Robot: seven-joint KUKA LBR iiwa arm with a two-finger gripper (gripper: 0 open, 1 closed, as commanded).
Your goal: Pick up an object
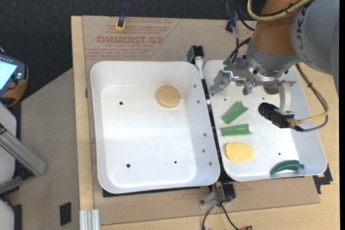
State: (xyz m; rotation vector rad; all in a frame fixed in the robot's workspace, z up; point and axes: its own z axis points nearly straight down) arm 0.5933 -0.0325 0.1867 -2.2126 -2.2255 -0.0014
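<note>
The fingers (233, 81) hang over the far end of the right bin (312, 140), near the wall it shares with the left bin (102, 132); the metal parts below the wrist are a tangle from this angle, so whether they are apart or together I cannot tell, and nothing can be seen between them

Nearest to them lie two green pieces: one (234, 112) slanted, close below the fingers, the other (235, 130) lying flat just beyond it. A yellow lump (239, 152) sits near the front of the same bin, and a dark green curved thing (286, 167) lies in the front right corner. A tan disc (168, 96) rests alone in the left bin, well apart from the arm (294, 19)

The risks, as I judge them:
- The two green pieces lie close together, so a descent on one could nudge the other, or catch both badly and drop them
- The fingers are near the dividing wall, so a descent slightly to the left could strike the rim instead of reaching the floor
- The green pieces look low and thin, so the fingers may close above them and come up with nothing
- The yellow lump looks rounded and could squirt out of a pinch
- A black part with a cable (280, 116) hangs over the bin and could sweep things aside when the arm moves across the counter (135, 35)
</note>
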